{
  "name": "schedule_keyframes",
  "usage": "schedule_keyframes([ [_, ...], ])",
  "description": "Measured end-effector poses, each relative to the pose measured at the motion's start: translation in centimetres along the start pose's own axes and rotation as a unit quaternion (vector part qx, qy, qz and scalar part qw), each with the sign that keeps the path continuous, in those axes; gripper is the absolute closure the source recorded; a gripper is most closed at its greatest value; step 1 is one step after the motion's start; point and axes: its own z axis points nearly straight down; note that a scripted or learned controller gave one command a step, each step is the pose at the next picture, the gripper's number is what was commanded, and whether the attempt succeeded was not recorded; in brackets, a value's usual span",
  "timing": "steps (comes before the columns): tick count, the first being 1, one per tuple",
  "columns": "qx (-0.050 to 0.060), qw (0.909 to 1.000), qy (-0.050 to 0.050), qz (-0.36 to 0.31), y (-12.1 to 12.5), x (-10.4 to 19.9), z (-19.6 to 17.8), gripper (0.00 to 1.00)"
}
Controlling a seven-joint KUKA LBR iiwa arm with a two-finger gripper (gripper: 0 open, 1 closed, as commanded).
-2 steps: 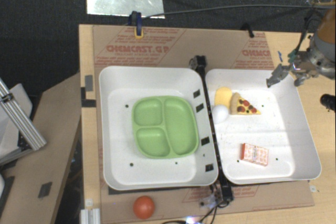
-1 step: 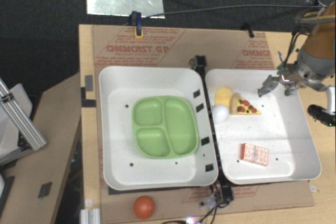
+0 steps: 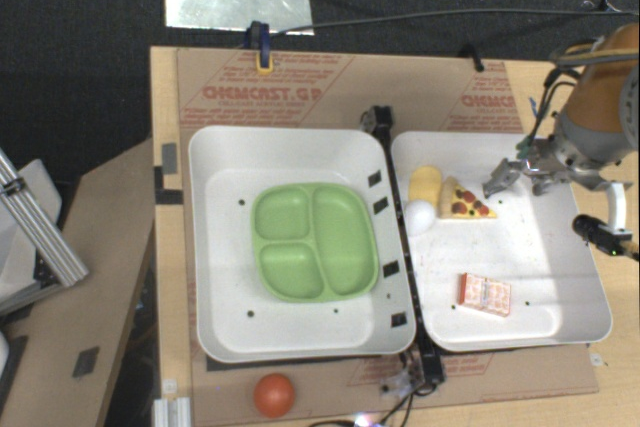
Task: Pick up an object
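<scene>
The nearest thing to pick is the pizza slice (image 3: 467,204) — a small toy wedge lying flat in the right bin (image 3: 560,315), toward its back left corner, with a yellow block (image 3: 425,183) just beside it and a white egg (image 3: 419,215) touching or nearly touching that block at the front. Further forward in the same bin, well apart from these, lies a small red-and-white packet (image 3: 485,294). The gripper (image 3: 512,175) hangs just to the right of the pizza slice, over the back of the bin; its jaws look spread apart, one dark finger (image 3: 500,179) pointing toward the slice, and there is nothing between them. The left bin (image 3: 215,215) holds a green divided plate (image 3: 315,241), and an orange ball (image 3: 273,394) sits out on the desk (image 3: 330,80) in front of it. My worry is the crowding — three things bunched in one corner, so jaws coming down could land on the block or nudge the egg, which would roll. The slice is also thin and flat, so the fingers may close over it and slide off, or scrape the bin floor near the wall.
</scene>
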Motion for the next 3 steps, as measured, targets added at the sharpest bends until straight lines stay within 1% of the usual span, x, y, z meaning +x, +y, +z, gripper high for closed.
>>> schedule_keyframes([
  [1, -0.006, 1.0, 0.0, 0.0, 0.4, 0.0, 3.0, 0.0],
  [2, -0.005, 1.0, -0.001, -0.001, 0.3, 0.0, 2.0, 1.0],
  [3, -0.004, 1.0, -0.001, -0.002, 0.6, 0.2, -2.4, 1.0],
])
